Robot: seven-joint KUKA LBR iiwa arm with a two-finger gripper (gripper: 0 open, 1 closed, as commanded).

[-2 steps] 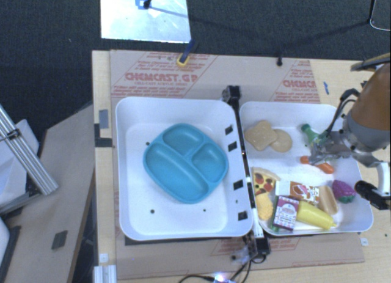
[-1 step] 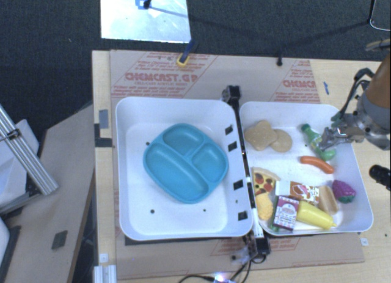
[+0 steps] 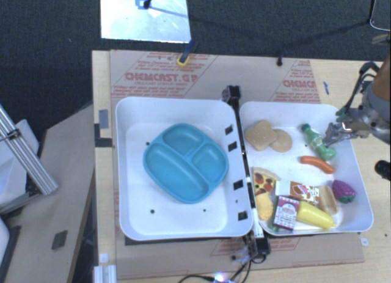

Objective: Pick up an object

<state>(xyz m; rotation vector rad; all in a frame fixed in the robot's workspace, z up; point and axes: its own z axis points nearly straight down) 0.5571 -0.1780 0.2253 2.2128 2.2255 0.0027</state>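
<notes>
Glossy white plastic bins (image 3: 177,107), smooth matt blue plastic tray (image 3: 185,162), brown cardboard sheet (image 3: 244,71) beneath

CAM: I have one fixed view from above, tilted down at a slant | COVERS: whole desk (image 3: 153,68), left bin (image 3: 131,153) and right bin (image 3: 354,172) both in frame | RANGE: moderately far | ARM SIDE: my arm (image 3: 376,95) enters at right
</notes>
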